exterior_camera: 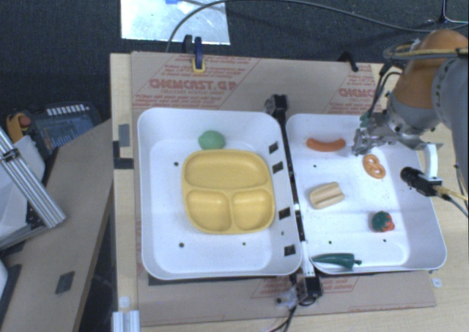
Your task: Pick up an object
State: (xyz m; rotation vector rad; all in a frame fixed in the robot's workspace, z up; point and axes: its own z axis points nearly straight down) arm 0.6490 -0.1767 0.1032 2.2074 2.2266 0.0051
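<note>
Two white bins sit side by side on the bench. The left bin (157, 176) holds a yellow tray (223, 191) with three compartments, lying across its middle, and a green ball (212, 140) just off the tray's 12 o'clock edge, touching or nearly touching its rim.

The right bin (418, 253) holds five small things. A sausage (325, 144) lies at about 11 o'clock from the bin's middle. A pretzel (374, 166) sits at about 2 o'clock. A bun (326, 195) rests near the middle, toward 9 o'clock. A green-and-orange lump (381, 222) sits at about 4 o'clock, well apart from the bun. A dark green pepper (335, 259) lies along the 6 o'clock rim, by the divider between the bins.

The arm (425, 74) comes in from 3 o'clock, and its gripper (364, 144) hangs over the right bin between the sausage and the pretzel, just at the pretzel's 11 o'clock. Nothing can be seen between its fingers; whether they stand apart or together cannot be told from this view.
</note>
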